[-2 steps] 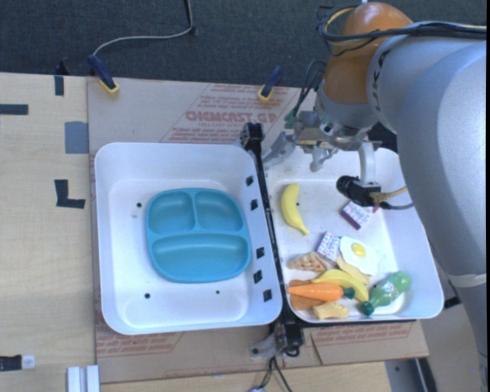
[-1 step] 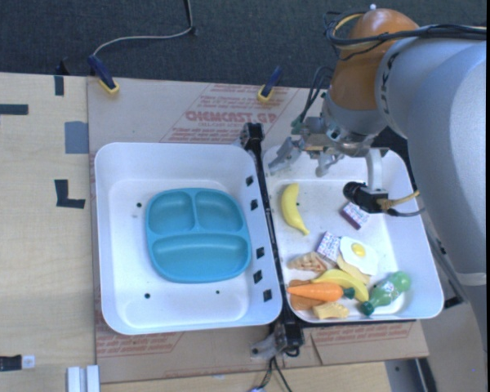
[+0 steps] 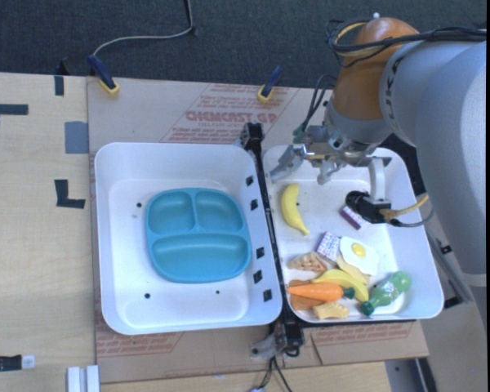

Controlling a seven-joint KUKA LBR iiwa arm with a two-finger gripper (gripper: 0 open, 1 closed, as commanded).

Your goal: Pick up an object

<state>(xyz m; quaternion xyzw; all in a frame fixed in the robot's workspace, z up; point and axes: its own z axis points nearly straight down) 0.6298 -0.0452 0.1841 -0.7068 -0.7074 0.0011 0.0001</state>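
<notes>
Two shallow white bins sit side by side on the table (image 3: 33,243). The left bin (image 3: 114,219) contains one blue divided plate (image 3: 198,233) with three compartments, lying flat near the bin's centre. The right bin (image 3: 420,292) contains the toy foods. One yellow banana (image 3: 291,207) lies alone in the bin's upper left part, close to the wall between the bins; its long axis runs near-vertical in the view, gently curved, stem end pointing toward the far rim. A cluster lies along the near edge: one waffle piece (image 3: 309,262), one orange carrot (image 3: 314,292) lying crosswise, one small patterned packet (image 3: 328,245), one fried egg (image 3: 358,254), a second yellow banana (image 3: 345,278), and one green vegetable (image 3: 387,291). The pincer (image 3: 310,166) hangs above the bin's far end, just beyond the lone banana, fingers spread apart and grasping nothing.
</notes>
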